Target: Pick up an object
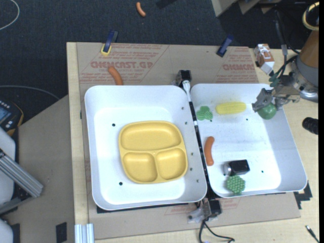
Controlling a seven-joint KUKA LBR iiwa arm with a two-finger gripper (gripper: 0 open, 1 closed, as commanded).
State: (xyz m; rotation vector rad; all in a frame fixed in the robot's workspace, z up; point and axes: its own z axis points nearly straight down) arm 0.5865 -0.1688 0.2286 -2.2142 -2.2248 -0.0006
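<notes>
— Where's my claw (267, 104) right now?

— Upper right corner of the right bin (283, 151), fingers closed on a green round object (268, 110), which sits at the bin's far wall.

— Anything else close?

— The corn cob (231, 108) lies just to the claw's left, long axis running left-right. Green leafy piece (204, 114) beyond it.

— So my next call?

— I'd judge a straight lift; the ball's already between the fingers, so nothing needs reaching for.
</notes>
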